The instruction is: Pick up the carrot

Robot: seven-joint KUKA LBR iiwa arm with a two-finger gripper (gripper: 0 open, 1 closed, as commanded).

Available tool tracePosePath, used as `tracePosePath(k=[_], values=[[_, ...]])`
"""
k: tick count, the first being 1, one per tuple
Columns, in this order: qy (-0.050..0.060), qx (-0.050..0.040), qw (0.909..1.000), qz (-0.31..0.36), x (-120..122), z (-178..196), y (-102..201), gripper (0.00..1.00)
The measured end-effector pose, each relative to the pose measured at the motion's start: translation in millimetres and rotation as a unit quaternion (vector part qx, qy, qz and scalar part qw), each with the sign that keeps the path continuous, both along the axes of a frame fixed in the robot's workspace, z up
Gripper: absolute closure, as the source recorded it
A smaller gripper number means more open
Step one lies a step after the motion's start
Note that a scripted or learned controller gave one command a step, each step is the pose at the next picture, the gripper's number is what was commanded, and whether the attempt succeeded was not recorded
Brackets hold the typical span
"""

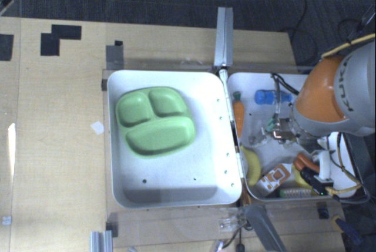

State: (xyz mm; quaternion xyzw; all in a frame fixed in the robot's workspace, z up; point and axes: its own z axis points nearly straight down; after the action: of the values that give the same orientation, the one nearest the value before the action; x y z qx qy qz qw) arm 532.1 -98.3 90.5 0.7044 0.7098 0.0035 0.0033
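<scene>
Operator A: Lying along the left wall of the right bin [258,78], the carrot [238,117] sits well left of the gripper [281,132], untouched. Gripper state?

Operator B: Cannot tell from this angle.

Operator A: Surface?

Operator B: Wooden tabletop [53,145], dark carpet beyond it.

Operator A: Count.

Operator B: Two white bins. Left bin [176,189]: one green divided plate [155,120]. Right bin: one carrot, one banana [252,165], one blue bottle [269,96], plus small items near the front that are hard to identify.
</scene>
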Motion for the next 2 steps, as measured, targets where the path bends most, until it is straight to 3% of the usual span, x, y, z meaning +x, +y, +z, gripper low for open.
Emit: tracePosePath(k=[1, 2], values=[[-0.004, 0.0007, 1.0000, 0.001, 2.7, 11.9, 1.9, 1.00], [0.002, -0.0005, 0.9999, 0.015, -18.6, 79.7, 3.9, 1.00]])
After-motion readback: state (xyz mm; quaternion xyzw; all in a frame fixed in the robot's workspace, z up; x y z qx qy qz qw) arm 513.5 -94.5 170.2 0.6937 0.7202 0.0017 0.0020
